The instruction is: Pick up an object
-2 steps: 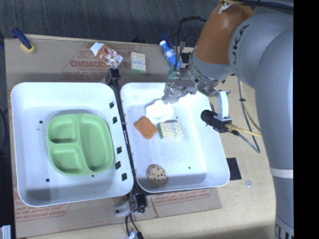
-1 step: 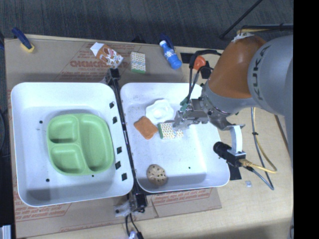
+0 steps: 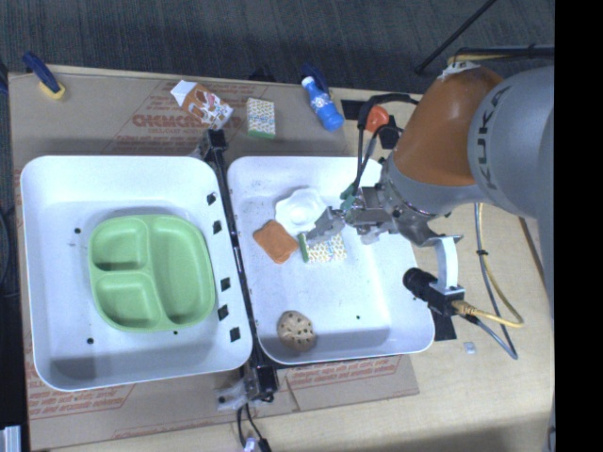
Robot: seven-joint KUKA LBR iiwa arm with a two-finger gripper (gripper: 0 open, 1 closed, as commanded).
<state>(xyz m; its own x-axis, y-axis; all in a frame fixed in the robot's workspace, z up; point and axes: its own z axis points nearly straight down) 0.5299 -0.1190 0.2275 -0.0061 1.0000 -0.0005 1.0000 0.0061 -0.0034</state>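
My gripper (image 3: 328,226) reaches in from the right over the middle of the right bin (image 3: 377,323). It hangs just above a small green-and-white patterned packet (image 3: 326,250). Left of the packet lies an orange rectangular piece (image 3: 275,241). A white crumpled object (image 3: 300,207) sits just behind the gripper's tip. A round speckled cookie (image 3: 295,330) rests near the bin's front wall. Nothing is visibly lifted off the bin floor.
The left bin (image 3: 47,205) holds a green divided tray (image 3: 151,271). Behind the bins on the cardboard lie a snack wrapper (image 3: 201,104), a small patterned box (image 3: 260,118) and a blue clamp (image 3: 323,104). Cables hang at the arm's right side.
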